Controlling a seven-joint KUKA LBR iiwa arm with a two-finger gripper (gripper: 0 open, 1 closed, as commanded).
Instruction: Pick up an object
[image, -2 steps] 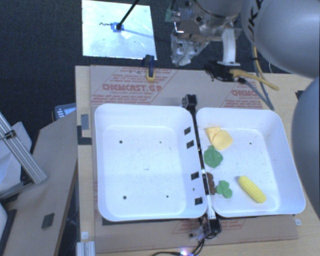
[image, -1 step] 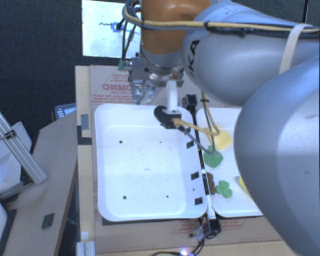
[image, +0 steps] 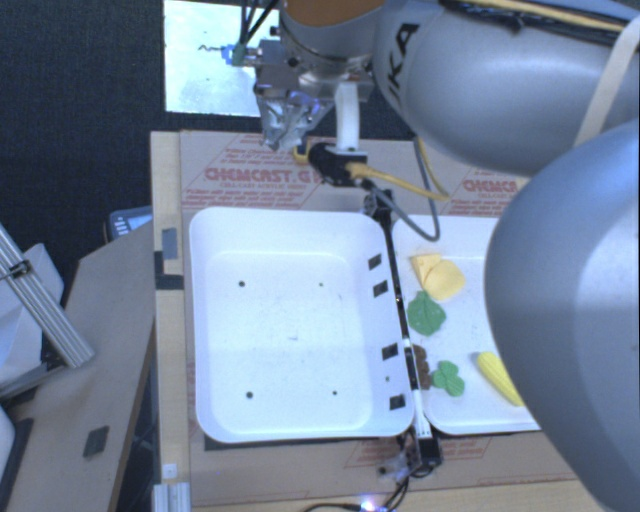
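Note:
My gripper (image: 283, 122) hangs high above the bench, over the cardboard strip behind the left bin (image: 215, 300), and I see nothing in it. The right bin (image: 470, 235) holds the objects: a pale yellow wedge (image: 438, 275), a green leaf shape (image: 427, 313), a small green clump (image: 449, 379), a small brown piece (image: 422, 366) against the divider, and a yellow banana-like piece (image: 497, 377) partly hidden under the arm. The gripper is well away from all of them, up and to the left.
The big grey arm (image: 540, 150) covers most of the right bin. A yellow cable (image: 400, 185) runs from the wrist. Black clips (image: 385, 290) line the wall between the bins. A metal rail (image: 40, 300) lies off the bench at left.

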